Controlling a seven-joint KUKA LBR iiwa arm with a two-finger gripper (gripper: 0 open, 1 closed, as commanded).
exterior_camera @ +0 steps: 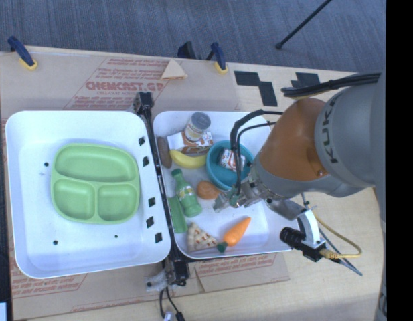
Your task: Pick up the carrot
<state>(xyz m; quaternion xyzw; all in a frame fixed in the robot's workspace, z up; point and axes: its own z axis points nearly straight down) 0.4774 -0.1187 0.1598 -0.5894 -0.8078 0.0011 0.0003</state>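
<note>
We find the carrot (236, 231) in the lower middle of the frame, lying near the bottom edge of the right bin (260, 249), orange tip slanting up-right and green stub pointing down-left. It looks like a small moulded plastic toy — light, stiff and smooth, so probably slippery along its taper. We judge the thicker middle to be the best place to grip, jaws across the long axis. The gripper (233, 198) hangs just above the carrot; whether its jaws are apart or together we cannot tell. Just beside the stub lies a triangular pizza slice (200, 237). Further up sit a glossy green bottle (187, 196), a banana (187, 158) and a teal bowl (226, 169). The left bin (25, 179) bears a matte green divided plate (96, 182).
</note>
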